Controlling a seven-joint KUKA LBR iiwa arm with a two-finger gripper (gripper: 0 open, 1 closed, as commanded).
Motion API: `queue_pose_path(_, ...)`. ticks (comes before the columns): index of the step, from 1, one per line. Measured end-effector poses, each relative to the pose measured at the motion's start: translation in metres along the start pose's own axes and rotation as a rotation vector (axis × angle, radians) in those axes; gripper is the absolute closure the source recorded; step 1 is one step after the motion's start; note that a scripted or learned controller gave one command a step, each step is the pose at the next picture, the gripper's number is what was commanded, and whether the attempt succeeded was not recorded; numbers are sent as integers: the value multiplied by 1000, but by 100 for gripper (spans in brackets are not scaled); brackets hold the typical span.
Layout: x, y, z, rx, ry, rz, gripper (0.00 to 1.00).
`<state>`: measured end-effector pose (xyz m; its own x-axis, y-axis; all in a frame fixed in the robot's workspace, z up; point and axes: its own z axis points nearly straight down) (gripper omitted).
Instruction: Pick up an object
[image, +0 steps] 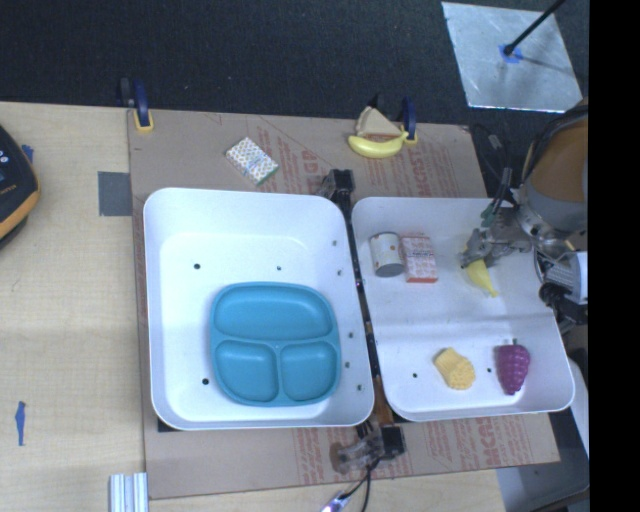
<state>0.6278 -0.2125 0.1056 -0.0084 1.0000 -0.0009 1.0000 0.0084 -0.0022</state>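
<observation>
- Gripper (482, 252) low in right bin (400, 400); jaw state cannot be told.
- Yellow piece (484, 279) lies just below its tips.
- Risk: off-centre closure nudges the piece aside, so nothing gets lifted.

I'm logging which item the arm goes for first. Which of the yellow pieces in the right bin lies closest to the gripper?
The small yellow wedge just under the gripper, near the bin's far right. The lumpy yellow piece sits much farther off, by the near rim beside the purple fruit.

Blue tray (273, 341), purple grapes (512, 367)
</observation>
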Motion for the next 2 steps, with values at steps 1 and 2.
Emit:
queue_pose_path(1,91,5,-18,2,2,2,100)
queue_pose_path(2,157,-79,-89,2,1,2,100)
